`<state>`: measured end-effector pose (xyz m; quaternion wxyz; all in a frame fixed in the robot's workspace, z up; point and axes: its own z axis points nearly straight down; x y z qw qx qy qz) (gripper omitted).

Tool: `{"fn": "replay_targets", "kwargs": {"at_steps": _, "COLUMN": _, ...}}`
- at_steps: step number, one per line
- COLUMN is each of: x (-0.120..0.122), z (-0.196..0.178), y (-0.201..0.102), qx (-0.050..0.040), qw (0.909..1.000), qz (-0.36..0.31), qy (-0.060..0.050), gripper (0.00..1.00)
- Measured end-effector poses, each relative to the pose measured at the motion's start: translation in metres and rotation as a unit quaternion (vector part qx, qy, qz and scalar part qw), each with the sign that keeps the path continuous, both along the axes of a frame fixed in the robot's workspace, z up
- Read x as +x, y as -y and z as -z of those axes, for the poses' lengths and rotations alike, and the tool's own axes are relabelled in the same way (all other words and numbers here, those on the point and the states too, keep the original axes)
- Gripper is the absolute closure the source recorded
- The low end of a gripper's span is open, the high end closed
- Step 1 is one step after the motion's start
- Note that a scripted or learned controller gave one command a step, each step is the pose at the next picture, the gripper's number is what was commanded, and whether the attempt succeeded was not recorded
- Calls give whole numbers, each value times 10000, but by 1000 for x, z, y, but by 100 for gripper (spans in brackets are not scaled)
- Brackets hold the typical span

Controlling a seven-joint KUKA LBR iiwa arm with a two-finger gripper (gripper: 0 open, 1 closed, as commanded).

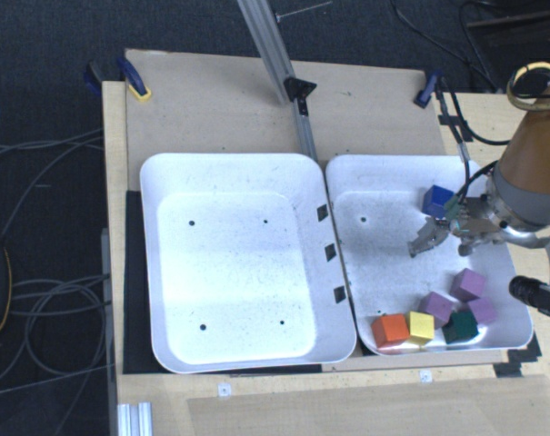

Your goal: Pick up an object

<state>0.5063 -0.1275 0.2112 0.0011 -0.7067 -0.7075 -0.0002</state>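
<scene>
A pale wooden table (256, 107) carries two shallow white plastic bins side by side, seen from above at a slant. The left white bin (165, 271) is speckled with small dark marks; the right white bin (375, 243) holds every loose object. The grey robot arm with an orange band (534, 166) reaches in from the right, its upper part cut off by the picture's edge, its wrist bent down over the right bin. The two-finger gripper (426, 241) points left and downward above the bin floor; its dark fingers are small and blurred, so how far apart they stand cannot be told, and nothing can be seen between them. A blue block (436, 199) lies just beyond the wrist, partly hidden by it, towards the bin's far right. In the near right corner, well apart from the gripper, sits a cluster: an orange block (392, 330), a yellow block (422, 325), a dark green block (459, 329) and three purple blocks (468, 284). A grey metal post (270, 39) slants across the table's far side. No legible writing appears.
</scene>
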Motion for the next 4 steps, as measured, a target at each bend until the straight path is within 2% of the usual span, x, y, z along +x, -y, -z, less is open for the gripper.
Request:
{"fn": "replay_targets", "kwargs": {"at_steps": 1, "x": 0, "z": 0, "y": 0, "qx": -2, "qw": 10000, "qz": 2, "qy": 7, "gripper": 0}}
{"fn": "replay_targets", "kwargs": {"at_steps": 2, "x": -4, "z": 62, "y": -4, "qx": 6, "qw": 10000, "qz": 3, "qy": -34, "gripper": 0}}
{"fn": "replay_targets", "kwargs": {"at_steps": 3, "x": -5, "z": 115, "y": -5, "qx": 6, "qw": 10000, "qz": 6, "qy": -30, "gripper": 0}}
{"fn": "replay_targets", "kwargs": {"at_steps": 4, "x": -3, "z": 101, "y": -5, "qx": -1, "qw": 10000, "qz": 0, "qy": 14, "gripper": 100}}
